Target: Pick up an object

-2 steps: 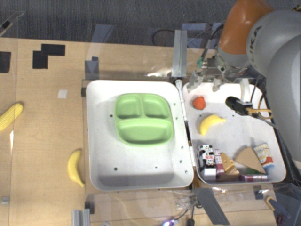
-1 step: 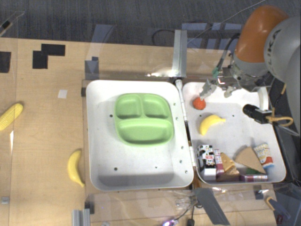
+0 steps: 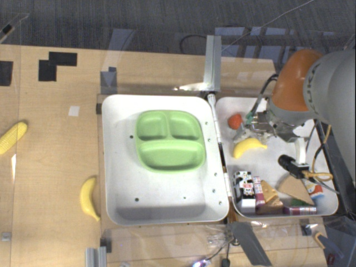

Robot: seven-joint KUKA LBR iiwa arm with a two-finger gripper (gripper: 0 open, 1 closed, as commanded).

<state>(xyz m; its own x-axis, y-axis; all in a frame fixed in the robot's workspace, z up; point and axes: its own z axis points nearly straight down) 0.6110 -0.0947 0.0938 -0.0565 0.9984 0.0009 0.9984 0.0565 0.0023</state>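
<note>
My gripper [image 3: 257,128] hangs low over the back half of the right bin [image 3: 331,207], at the end of the grey arm with its orange band. Directly in front of it and just below lies a small yellow banana [image 3: 248,147], close to or touching the gripper tip. A red round fruit [image 3: 236,120] sits just to the gripper's left. I cannot see anything held.
The left bin [image 3: 117,204] holds a green divided plate [image 3: 169,139]. The right bin's front holds a patterned small box [image 3: 245,182], a brown wedge [image 3: 268,192], a tan triangle [image 3: 297,191] and a dark marker [image 3: 295,209]. On the bench at left lie a banana [image 3: 89,198] and a corn cob [image 3: 12,138].
</note>
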